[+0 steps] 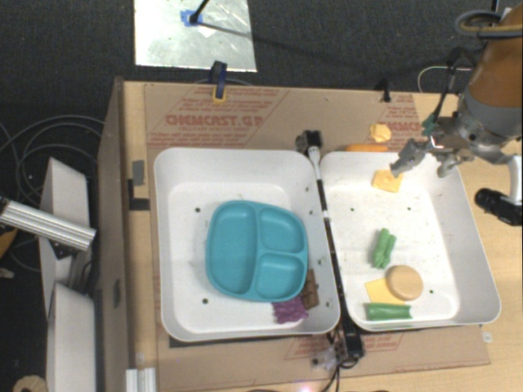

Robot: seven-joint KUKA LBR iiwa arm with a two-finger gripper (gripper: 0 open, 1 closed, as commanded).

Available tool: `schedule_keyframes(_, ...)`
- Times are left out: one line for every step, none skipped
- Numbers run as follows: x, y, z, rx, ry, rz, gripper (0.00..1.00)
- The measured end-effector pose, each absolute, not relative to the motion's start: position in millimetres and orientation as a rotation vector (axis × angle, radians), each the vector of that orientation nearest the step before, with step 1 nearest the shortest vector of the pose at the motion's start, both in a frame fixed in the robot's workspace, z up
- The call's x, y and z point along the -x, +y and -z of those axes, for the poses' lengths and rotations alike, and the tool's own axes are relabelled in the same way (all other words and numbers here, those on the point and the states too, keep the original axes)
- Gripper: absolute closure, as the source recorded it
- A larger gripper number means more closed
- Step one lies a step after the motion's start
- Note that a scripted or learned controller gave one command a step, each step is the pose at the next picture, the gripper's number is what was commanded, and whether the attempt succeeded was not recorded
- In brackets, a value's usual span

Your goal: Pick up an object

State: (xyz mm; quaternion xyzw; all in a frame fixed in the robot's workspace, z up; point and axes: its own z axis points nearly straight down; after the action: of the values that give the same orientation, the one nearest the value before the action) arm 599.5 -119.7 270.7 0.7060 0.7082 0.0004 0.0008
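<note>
my gripper hangs over the far edge of the right bin, its two grey fingers spread apart with nothing between them; the left finger ends just beside a pale yellow wedge that lies on the bin floor near the far wall, the finger's tip close to the wedge's upper right corner, and whether they touch i cannot tell. my arm comes in from the right, the orange band sitting above the grey wrist. beyond the far rim of this bin, on the cardboard sheet, lie an orange stick-shaped piece and a small yellow piece. in the middle of the right bin lies a green pod-like item, tilted a little from upright in the view. near the front wall sit a tan round disc, resting partly on a flat yellow square, and just in front of them a long green piece lying crosswise. the left bin holds a teal divided plate with three compartments, set towards its front right; at the plate's front right edge are a purple cluster and a small brown piece, both touching or nearly touching the plate
</note>
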Motion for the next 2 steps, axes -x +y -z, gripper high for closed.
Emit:
schedule_keyframes(-567.3,-116,-88,-2.23,2.231,0.013,0.0)
schedule_keyframes(-541.8,-129,-84,-2.224,2.223,0.002,0.0)
